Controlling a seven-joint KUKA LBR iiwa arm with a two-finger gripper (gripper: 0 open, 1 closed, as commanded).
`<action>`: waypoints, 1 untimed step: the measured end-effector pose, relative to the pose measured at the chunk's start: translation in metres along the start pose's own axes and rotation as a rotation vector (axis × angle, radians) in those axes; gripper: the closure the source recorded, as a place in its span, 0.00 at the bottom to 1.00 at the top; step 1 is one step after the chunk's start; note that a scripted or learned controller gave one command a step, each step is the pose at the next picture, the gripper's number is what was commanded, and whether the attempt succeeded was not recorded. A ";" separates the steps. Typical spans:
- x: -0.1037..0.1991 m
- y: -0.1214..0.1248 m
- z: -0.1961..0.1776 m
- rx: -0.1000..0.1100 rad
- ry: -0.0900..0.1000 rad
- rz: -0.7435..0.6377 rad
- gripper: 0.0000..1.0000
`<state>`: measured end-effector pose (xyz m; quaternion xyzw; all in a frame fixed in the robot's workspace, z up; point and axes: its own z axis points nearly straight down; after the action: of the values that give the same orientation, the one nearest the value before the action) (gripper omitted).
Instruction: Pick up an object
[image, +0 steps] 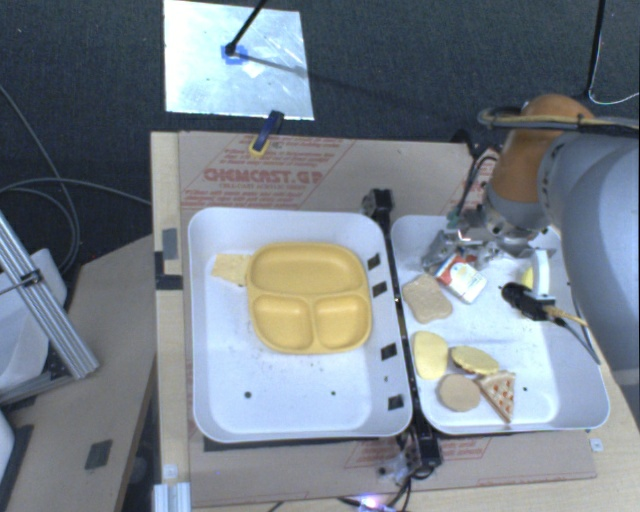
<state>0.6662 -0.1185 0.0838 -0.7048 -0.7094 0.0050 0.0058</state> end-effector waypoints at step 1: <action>-0.005 0.000 -0.013 -0.006 -0.002 0.003 1.00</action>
<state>0.6663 -0.1235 0.0966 -0.7059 -0.7083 0.0035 0.0032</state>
